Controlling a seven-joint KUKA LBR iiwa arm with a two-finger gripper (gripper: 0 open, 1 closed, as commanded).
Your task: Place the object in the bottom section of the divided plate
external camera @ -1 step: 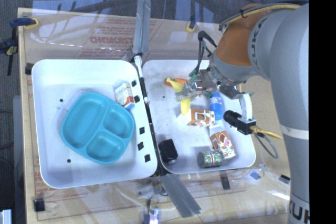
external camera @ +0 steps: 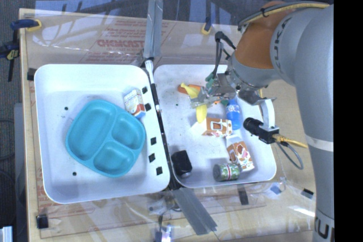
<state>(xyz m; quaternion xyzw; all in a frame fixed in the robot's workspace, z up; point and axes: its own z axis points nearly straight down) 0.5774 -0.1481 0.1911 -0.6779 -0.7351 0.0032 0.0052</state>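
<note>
The blue divided plate lies in the left bin. A small red and white carton rests just off the plate's upper right rim. My gripper is low over the right bin, among the toys at its upper middle. Right beside it lie an orange and yellow piece and a yellow piece. A blue bottle lies just to the gripper's right. The wrist hides what sits directly under it.
Further down the right bin lie an orange and white packet, a second packet, a green can and a black block. A divider with black clips runs between the bins. The arm covers the right bin's far corner.
</note>
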